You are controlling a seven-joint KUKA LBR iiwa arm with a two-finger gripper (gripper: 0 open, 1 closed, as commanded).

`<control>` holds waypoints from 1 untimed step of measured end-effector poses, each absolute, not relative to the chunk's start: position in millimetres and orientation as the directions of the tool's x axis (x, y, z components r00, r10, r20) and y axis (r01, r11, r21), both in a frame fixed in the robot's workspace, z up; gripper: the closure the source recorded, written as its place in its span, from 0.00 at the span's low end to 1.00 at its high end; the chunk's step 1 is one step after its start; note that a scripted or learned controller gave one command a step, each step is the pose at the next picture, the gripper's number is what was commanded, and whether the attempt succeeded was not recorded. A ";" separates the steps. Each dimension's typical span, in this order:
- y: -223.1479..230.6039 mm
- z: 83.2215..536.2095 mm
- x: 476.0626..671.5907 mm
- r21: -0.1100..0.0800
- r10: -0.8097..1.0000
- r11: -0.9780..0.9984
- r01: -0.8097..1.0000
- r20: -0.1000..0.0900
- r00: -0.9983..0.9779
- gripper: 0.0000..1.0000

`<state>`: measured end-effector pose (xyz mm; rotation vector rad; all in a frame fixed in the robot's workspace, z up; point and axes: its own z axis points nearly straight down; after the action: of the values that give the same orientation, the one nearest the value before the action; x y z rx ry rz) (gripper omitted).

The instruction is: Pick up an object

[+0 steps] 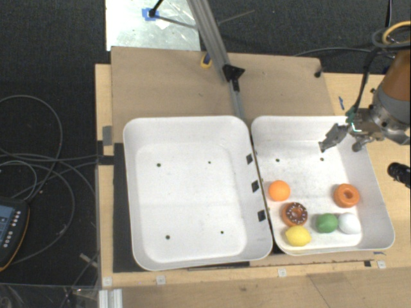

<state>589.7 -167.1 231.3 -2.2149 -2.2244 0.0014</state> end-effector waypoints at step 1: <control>-167.1 233.4 590.6 0.001 1.000 0.005 1.000 0.000 -0.005 0.00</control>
<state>590.6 -167.1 233.4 -2.2166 -2.2274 -0.0017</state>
